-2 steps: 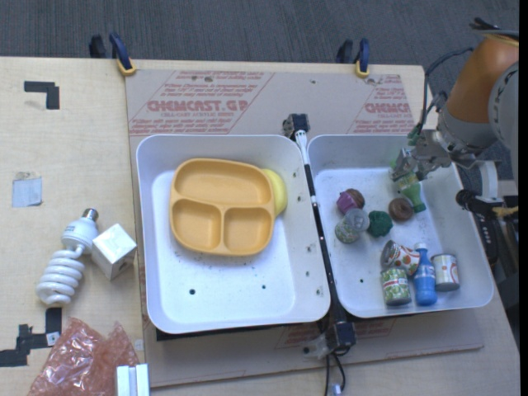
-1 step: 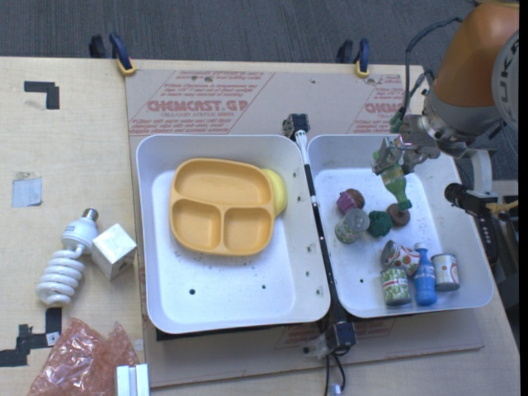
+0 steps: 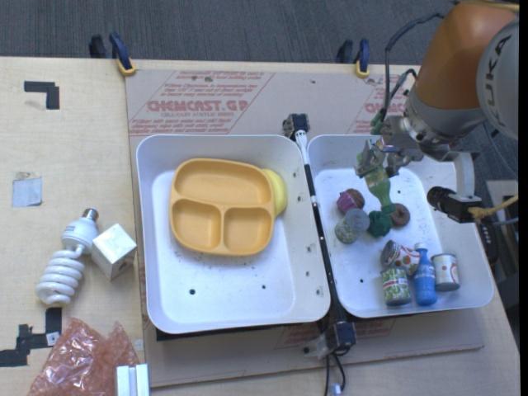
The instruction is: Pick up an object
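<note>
**Crowded right bin, little room for a clean pick**

Pale wood and brown cardboard make up the counter (image 3: 74, 155), and two shallow white bins are set on it side by side. The left white bin (image 3: 223, 304) is taken up by a yellow plastic plate with three parts (image 3: 221, 205).

The right white bin (image 3: 462, 299) is packed with small things. A green bendy toy shape (image 3: 381, 209) is seen near the middle, with a dark purple ball (image 3: 351, 200), a grey lumpy ball (image 3: 352, 225) and a brown ring (image 3: 400, 214) close around it. Lower down, a small green can (image 3: 396, 287), a blue bottle (image 3: 424, 279) and a small white can (image 3: 445, 271) are bunched together, touching.

The tool (image 3: 378, 159) is held over the top of the green toy, at the far part of the right bin. Whether it is open or closed cannot be told, and nothing can be seen gripped in it.

Trouble could come from the crowding. Two things could be pinched at once, or a ball could be bumped and rolled away. The green toy looks thin and bendy, so it could slip out.

The bin's far wall is close to the tool, so little room is left there. More open floor is seen near the far left corner of the right bin and along its near edge.
</note>
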`<state>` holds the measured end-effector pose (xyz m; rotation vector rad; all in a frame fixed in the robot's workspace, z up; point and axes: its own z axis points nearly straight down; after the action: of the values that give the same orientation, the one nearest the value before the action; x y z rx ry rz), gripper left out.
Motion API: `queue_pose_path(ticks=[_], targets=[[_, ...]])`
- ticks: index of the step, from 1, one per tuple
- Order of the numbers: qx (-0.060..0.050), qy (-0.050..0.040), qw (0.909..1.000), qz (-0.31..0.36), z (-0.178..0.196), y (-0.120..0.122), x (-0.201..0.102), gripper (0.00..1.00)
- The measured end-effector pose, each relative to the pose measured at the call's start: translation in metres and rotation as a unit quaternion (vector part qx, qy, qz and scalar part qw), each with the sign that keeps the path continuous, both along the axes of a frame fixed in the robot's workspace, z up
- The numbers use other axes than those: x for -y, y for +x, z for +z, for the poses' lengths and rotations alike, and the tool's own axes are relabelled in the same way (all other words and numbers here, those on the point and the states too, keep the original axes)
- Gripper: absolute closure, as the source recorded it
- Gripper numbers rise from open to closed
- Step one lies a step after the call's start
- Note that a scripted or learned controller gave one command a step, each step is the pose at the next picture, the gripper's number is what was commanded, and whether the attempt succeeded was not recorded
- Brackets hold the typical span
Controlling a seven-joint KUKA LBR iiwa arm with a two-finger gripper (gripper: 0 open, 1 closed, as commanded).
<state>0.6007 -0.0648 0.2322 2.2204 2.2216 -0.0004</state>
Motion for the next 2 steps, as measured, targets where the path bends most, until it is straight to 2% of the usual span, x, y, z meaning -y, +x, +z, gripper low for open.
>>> queue_pose_path(ticks=[1, 2], targets=[[0.000, 0.0000, 1.0000, 0.000, 0.002, -0.008, -0.063, 1.00], [0.000, -0.0002, 1.0000, 0.000, 0.007, 0.007, -0.099, 1.00]])
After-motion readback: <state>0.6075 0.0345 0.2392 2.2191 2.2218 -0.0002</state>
